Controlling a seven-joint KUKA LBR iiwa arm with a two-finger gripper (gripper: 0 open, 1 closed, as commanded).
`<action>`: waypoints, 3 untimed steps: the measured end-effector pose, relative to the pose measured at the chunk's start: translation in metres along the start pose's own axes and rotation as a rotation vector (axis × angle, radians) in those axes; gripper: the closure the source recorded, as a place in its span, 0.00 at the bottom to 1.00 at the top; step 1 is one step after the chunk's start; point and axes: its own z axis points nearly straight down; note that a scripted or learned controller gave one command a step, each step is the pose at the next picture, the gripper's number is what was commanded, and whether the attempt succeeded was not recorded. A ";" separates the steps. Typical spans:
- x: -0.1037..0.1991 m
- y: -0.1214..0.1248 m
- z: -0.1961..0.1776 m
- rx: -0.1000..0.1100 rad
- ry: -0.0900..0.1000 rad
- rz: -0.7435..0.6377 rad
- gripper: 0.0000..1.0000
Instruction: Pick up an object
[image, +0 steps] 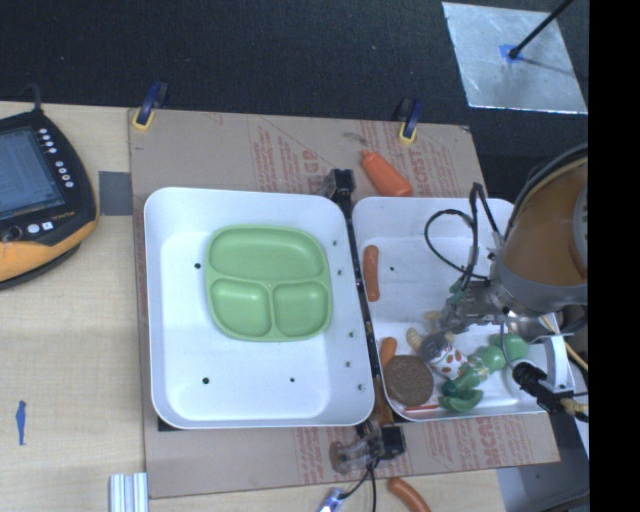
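Down in the right bin (400, 225), from the one overhead camera view, I have the arm's wrist low over the clutter near the bin's right side, with the gripper (452, 322) buried among small toys in the lower half. I cannot tell whether it is spread or closed: the wrist body and black cables cover too much of it, and I see nothing clearly held.

The candidates sit tightly together. A brown round disc (408, 380) lies flat near the bin's lower left corner; I judge it stiff and low-profile, so hard to get under, and best taken across its edge if at all. Just beside it to the right is a green leafy toy (470, 385), apparently soft plastic or rubber, light and irregular, which should give a pinch point along its narrow stem. A small white spotted piece (452, 357) lies between the disc and the gripper, too small for me to identify.

Well apart from that cluster, an orange sausage-shaped toy (371, 272) lies alone along the bin's left wall. I judge it light, smooth and a little slippery, but its slim shape suits a grasp across the middle, and it has open floor on one side. A shorter orange piece (387, 350) sits below it, near the disc.

Across the divider, the left bin (170, 300) holds a green divided plate (268, 282), lying flat near its centre. That one looks rigid and wide, only graspable by its rim.
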 end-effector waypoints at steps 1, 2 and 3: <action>0.075 -0.037 -0.087 -0.002 0.002 0.003 1.00; 0.068 -0.037 -0.115 -0.004 0.002 0.007 1.00; 0.142 0.004 -0.097 -0.001 0.002 0.003 1.00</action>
